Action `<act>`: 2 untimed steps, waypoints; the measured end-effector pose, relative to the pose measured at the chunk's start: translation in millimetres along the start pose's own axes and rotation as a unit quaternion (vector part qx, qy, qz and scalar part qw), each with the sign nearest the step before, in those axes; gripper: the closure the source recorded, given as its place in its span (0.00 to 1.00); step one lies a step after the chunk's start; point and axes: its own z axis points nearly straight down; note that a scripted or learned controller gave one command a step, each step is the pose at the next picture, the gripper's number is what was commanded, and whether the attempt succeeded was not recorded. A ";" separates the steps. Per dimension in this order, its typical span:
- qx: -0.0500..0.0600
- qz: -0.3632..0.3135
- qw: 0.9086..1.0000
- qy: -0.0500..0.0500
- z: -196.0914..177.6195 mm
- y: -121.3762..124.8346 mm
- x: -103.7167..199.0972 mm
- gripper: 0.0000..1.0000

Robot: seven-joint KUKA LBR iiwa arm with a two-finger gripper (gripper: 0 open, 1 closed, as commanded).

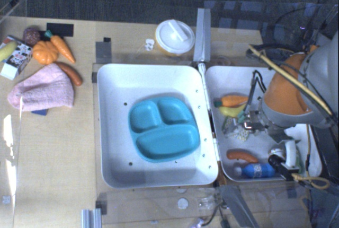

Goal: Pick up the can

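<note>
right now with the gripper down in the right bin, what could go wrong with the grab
1. The gripper sits among a toy carrot and a yellow piece, so it may catch one of those instead.
2. The blue can lies on its side by the bin's near wall, beside a brown sausage; it could roll away.

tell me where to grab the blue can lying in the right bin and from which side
Take the can across the middle of its round body, coming straight down from above. It lies on its side near the front wall of the right bin, long axis running left-right, so the jaws should close front-to-back. The sausage sits just behind it and the wall is close in front, so room looks tight.
</note>
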 end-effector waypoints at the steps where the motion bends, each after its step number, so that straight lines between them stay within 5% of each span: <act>1: -0.002 0.001 1.000 -0.002 -11.2 1.5 -2.8 1.00; 2: 0.008 0.214 0.977 -0.001 -131.9 19.5 48.1 1.00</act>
